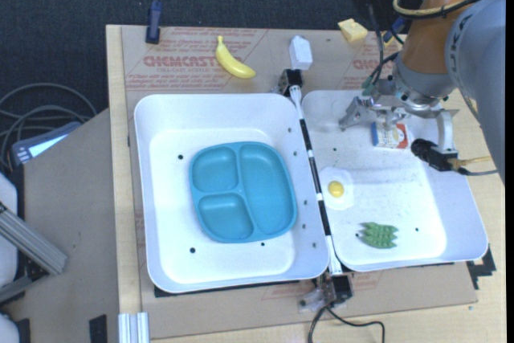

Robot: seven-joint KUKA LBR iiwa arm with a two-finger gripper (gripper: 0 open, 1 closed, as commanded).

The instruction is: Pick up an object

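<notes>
Hanging low over the far part of the shallow white right-hand bin (422, 205): the two-finger tool (384, 115) of the grey arm with the orange band (438, 28). Open or closed, impossible to tell from this slanted view. Directly beneath it, touching or nearly so, a small flat packet in red, white and blue (390, 134); likely the thing aimed at, judging by that placement. No sign of anything lifted yet.

Nearer in the same bin, well apart from the tool: a white toy fried egg with a yellow yolk (336, 190) against the dividing wall, and a green toy pea pod (377, 234) toward the near rim. Easy alternatives, both lying flat and unobstructed.

In the shallow white left-hand bin (161, 173), a blue three-compartment plastic plate (241, 190), lying level in the middle.

Outside the bins, on the cardboard-covered tabletop (120, 173): a yellow toy banana (233, 60) and a pale yellow toy cheese wedge (352, 30), probably beyond the working area.

Readable on the cardboard in red capitals: "CHEMCAST" (178, 61), with smaller lines too fine to read. Packet printing likewise illegible.
</notes>
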